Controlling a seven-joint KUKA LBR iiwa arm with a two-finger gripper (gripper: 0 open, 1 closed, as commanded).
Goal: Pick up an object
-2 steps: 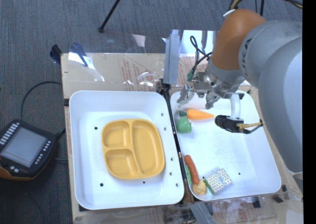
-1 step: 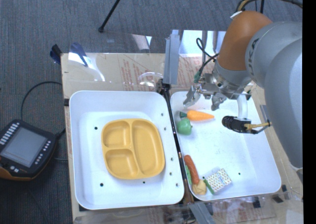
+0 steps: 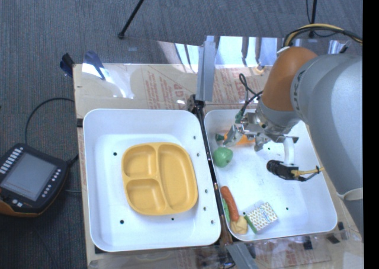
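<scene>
Yellow plastic tray (image 3: 159, 178) with three compartments sits in the middle of the left bin (image 3: 98, 143); I see nothing on it. A handheld control pendant (image 3: 28, 180) lies on the carpet left of the bench. In the right bin (image 3: 320, 202), a green apple (image 3: 223, 157) rests near the left wall, and toward the front left corner I note a carrot (image 3: 230, 202), a small yellowish piece (image 3: 238, 225) and a checkered packet (image 3: 262, 215) close together. Gripper (image 3: 244, 134) is low over the rear of the right bin, just beside and behind the apple, with something orange and green at its tip. From this angle I cannot tell how it is set or whether it clamps anything.
</scene>
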